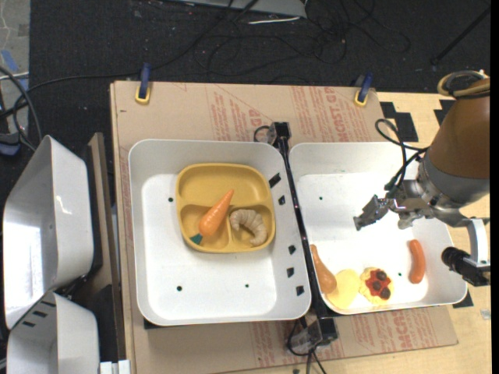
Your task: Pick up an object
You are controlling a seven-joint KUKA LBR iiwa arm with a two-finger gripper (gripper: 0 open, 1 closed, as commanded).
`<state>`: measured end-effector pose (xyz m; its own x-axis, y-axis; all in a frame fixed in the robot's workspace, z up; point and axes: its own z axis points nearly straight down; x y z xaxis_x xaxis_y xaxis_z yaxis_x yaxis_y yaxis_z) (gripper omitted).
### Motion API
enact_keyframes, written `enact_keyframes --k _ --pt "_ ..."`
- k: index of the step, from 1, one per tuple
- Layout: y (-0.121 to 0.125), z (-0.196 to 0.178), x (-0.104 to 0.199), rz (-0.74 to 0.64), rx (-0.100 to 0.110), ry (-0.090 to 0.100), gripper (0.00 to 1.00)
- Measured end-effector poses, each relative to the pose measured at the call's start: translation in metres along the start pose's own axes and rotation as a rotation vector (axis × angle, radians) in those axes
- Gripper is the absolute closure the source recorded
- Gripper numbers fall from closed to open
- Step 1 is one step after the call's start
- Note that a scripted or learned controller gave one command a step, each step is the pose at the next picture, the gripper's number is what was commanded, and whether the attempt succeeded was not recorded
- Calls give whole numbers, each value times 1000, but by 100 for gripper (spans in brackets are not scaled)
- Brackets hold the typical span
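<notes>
A cardboard-topped surface (234,107) carries two shallow white bins; the gripper (369,213) hangs over the right bin (343,162), fingers' state I cannot tell. Below it lie an orange sausage (418,261); a yellow fruit-topped pastry (374,285); a tan drumstick (323,270).

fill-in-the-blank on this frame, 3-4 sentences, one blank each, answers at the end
1. The yellow divided plate sits in the ____ bin.
2. On that plate, the carrot lies beside a ____.
3. The sausage lies in the ____ bin.
4. The gripper hovers over the right bin, holding ____.

Answers: left; shrimp; right; nothing
</notes>
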<state>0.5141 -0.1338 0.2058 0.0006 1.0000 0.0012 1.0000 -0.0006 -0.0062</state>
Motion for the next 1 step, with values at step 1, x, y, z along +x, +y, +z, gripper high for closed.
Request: enact_keyframes --k 1 --pt "0 51 -10 2 -1 0 0"
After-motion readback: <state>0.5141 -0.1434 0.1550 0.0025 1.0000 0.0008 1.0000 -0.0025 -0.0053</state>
